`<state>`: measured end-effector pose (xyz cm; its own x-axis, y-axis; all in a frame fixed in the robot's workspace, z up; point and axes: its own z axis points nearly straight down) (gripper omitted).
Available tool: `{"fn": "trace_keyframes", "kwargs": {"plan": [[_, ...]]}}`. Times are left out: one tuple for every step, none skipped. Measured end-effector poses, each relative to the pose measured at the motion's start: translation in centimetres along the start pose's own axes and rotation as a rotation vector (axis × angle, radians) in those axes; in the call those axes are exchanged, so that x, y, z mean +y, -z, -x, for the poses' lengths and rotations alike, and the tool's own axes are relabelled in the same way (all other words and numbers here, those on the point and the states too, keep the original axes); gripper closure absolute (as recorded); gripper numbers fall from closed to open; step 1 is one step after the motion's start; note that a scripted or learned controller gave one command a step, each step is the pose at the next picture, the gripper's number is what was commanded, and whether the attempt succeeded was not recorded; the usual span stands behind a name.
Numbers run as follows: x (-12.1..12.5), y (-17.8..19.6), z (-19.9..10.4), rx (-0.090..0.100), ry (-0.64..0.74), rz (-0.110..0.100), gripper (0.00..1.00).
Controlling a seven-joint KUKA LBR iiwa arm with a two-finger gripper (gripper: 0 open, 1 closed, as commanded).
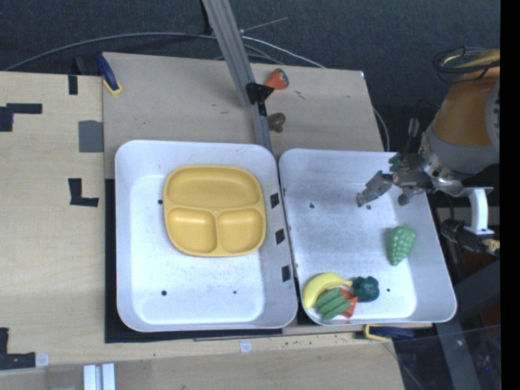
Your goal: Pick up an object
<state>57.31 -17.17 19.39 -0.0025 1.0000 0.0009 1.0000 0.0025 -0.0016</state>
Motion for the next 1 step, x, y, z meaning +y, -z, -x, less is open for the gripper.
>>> {"fn": "trace_keyframes", "kwargs": {"plan": [[0.0,0.0,0.0,0.0,0.0,0.0,0.0]]}}
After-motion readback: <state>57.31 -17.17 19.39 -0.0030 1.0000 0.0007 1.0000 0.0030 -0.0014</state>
